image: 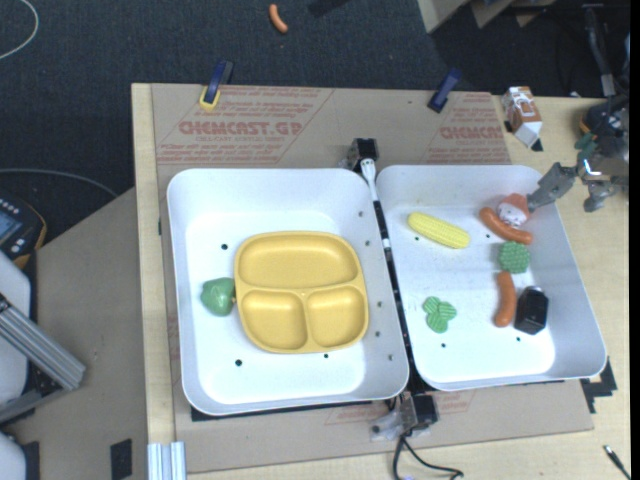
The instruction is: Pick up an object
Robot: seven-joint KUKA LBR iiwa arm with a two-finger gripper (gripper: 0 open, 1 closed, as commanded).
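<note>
Bins sit side by side on the cardboard-covered surface. At the far left of the left bin lies a small green vegetable toy, touching the rim of a yellow three-compartment plate that takes up the bin's middle. A black strip runs between the two bins. In the right bin, going rightward, a green leafy toy lies near the front left, a yellow corn cob lies tilted toward the back, and an orange sausage stands lengthwise beside a black block, the two just touching or nearly so. Behind them sits a green broccoli-like piece, and further back a red-and-white toy rests near the bin's back right corner. The hand hangs at the right bin's back right edge, one grey finger pointing down toward the red-and-white toy, close to it but not gripping it; its fingers look spread apart, with nothing between them. The other toys lie left of and in front of the hand, well apart from it. A small orange-and-white box sits on the surface behind the hand.
</note>
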